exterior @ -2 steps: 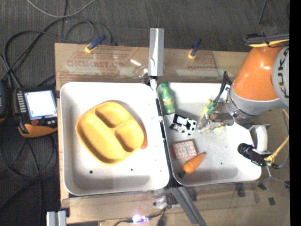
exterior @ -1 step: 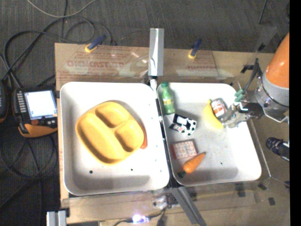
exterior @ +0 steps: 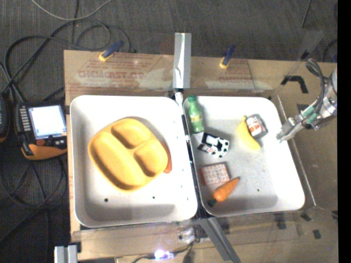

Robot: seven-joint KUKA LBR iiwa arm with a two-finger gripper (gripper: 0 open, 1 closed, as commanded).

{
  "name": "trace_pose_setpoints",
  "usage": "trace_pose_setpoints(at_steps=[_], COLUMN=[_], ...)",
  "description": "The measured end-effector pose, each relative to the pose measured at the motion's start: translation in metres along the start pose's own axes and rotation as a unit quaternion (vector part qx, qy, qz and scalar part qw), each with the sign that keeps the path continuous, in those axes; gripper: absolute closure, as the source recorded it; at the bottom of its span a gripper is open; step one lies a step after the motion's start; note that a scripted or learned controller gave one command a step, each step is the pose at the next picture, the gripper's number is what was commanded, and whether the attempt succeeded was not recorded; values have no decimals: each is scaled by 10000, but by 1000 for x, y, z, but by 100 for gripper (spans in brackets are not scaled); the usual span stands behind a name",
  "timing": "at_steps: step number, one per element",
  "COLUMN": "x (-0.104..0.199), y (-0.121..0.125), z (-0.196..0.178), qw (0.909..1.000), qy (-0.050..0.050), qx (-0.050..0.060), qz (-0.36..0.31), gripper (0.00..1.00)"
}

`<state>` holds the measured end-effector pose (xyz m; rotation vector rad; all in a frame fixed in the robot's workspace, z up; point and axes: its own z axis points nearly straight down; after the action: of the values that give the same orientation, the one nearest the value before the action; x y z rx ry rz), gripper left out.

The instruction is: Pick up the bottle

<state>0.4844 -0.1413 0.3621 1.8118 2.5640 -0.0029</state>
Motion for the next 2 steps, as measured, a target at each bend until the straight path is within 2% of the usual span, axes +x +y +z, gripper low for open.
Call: trace_pose_setpoints(at_steps=[1,2], x=[0,-78], y=[1,-28], z=[-9,62], qw=[10000,10000], qy=[-4,4], qx=[2,6], qz=[-4,44], gripper=[100,100])
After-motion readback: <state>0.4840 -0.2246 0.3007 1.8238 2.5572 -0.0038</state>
